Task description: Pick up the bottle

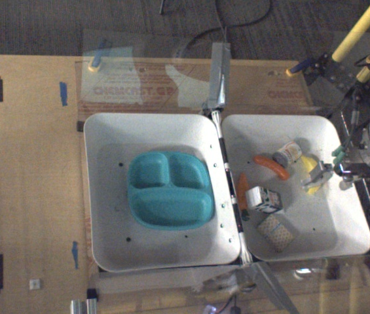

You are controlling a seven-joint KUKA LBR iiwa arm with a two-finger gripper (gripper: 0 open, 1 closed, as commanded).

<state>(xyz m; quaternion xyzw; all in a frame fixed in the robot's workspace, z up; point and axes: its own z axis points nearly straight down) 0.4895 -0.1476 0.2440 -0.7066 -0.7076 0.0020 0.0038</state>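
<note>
The bottle [288,153] is a small pale cylinder with a dark end. It lies tilted in the upper middle of the right bin [351,241], right beside the upper end of an orange carrot-shaped piece [271,167]. My gripper [321,174] reaches in from the right edge and hangs low over a yellow object [309,165], a short way right of and below the bottle. The gripper's body hides part of the yellow object. Nothing of the bottle is in the gripper.
The right bin also holds a white printed box [263,199], a tan speckled block [276,231] and a thin orange stick [242,192] by the left wall. A teal divided plate [170,190] lies in the left bin [106,142].
</note>
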